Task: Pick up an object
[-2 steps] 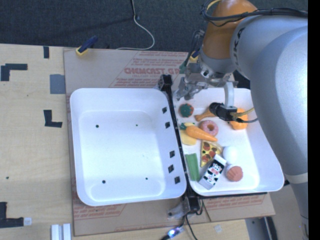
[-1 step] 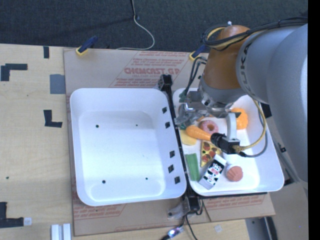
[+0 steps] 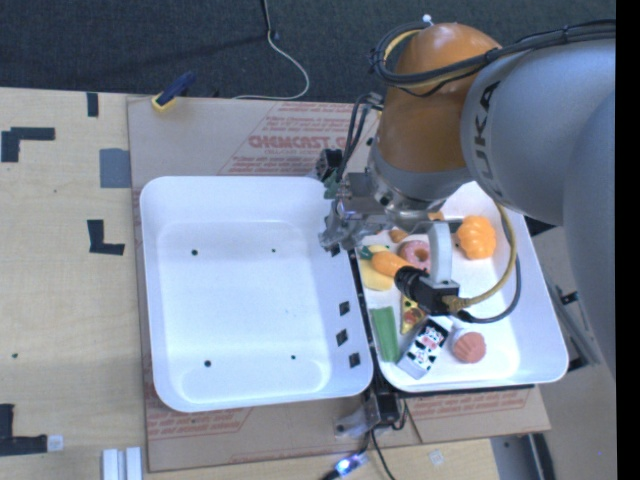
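**Figure.** Overhead view of the bench. The two-finger gripper (image 3: pixel 337 233) hangs over the wall shared by the two bins, at about 10 o'clock of the right-hand shallow white plastic bin (image 3: pixel 535 338) and at 3 o'clock of the left-hand shallow white plastic bin (image 3: pixel 240 298). Its mechanism is seen from above, so whether it is spread or pressed together cannot be told, and nothing is seen held in it.

All the loose items lie in the right-hand bin:
- **Nearest the gripper:** the yellow rounded toy piece (image 3: pixel 378 268), at 4 o'clock from it, touches a pink ring-shaped toy doughnut (image 3: pixel 413 253).
- **At 1 o'clock of the bin:** an orange ribbed ball-like toy (image 3: pixel 477 236) lies alone.
- **Towards 6 o'clock:** a flat green strip (image 3: pixel 384 333), a small white box printed with black and red spots (image 3: pixel 425 348) and a reddish-pink round toy (image 3: pixel 467 346).

**Handling (judged):** the yellow piece looks light, smooth and probably hollow plastic, so it is likely to slip or roll under a glancing pinch. It is best taken across its narrow middle. The doughnut at its side and the bin wall nearby leave little room for the approach.
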`<state>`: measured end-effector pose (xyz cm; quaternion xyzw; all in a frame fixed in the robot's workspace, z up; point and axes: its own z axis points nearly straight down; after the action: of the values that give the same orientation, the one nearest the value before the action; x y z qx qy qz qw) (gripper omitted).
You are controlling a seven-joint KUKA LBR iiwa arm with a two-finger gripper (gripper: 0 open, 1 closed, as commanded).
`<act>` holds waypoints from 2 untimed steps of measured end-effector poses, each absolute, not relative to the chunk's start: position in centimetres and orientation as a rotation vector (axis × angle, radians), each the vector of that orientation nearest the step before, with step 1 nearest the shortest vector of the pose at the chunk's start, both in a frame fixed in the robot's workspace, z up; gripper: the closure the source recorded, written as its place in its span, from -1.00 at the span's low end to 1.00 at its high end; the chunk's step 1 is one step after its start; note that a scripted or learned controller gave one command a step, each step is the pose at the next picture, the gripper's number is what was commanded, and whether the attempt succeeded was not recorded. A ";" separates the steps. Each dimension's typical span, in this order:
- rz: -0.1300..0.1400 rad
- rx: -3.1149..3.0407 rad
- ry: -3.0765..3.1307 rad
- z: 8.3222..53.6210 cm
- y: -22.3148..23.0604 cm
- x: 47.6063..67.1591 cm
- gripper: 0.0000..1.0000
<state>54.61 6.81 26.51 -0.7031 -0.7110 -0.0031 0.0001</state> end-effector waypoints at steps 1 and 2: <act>0.010 -2.216 -2.221 21.5 7.9 54.5 1.00; 0.000 -2.208 -2.230 19.0 16.4 58.6 1.00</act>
<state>58.60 16.38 18.96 -0.7036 -0.7106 0.0000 0.0016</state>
